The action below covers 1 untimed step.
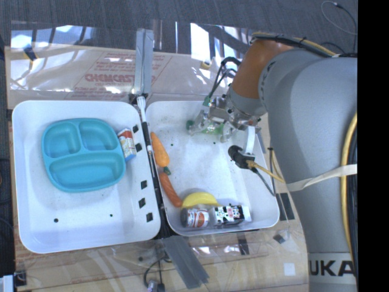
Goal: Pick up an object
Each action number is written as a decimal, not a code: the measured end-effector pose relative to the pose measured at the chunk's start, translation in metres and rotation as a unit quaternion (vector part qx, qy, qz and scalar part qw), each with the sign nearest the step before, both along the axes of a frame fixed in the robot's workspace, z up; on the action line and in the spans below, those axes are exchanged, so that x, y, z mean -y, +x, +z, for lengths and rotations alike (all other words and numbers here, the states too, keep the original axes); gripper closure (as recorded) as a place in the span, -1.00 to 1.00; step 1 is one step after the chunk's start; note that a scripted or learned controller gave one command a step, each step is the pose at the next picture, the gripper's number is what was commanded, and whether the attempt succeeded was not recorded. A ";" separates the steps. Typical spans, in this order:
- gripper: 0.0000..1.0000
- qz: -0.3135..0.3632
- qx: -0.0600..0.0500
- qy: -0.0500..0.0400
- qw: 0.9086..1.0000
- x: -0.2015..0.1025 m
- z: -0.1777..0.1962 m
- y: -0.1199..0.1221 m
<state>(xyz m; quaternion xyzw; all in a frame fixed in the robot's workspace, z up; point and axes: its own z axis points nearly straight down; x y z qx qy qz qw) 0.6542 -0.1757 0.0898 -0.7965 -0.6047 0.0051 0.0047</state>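
From my remote seat, nearest the camera in the right bin (182, 224) I see a can (196, 218) on its side touching a small black-and-white carton (230, 214), with a yellow lemon-like fruit (199, 199) pressed just behind the can. These three crowd the front wall, so a grab here risks catching two at once or jamming against the rim. Along the left wall lie two carrots (160, 150), end to end and tight to the divider; I judge there is little room for a finger on that side, and a push could simply roll them. In the left bin (36, 224) sit a blue divided plate (82, 154) and a small can (126, 144) touching its right edge, well apart from the arm. Farthest back, the gripper (211, 124) sits low over the rear of the right bin, with something greenish at its tip that I cannot identify. I cannot tell how it stands, nor whether it holds anything. My worry is that it closes on nothing near the back wall.
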 end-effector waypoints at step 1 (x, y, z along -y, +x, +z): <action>1.00 0.003 0.001 0.001 1.000 -0.002 0.010 0.001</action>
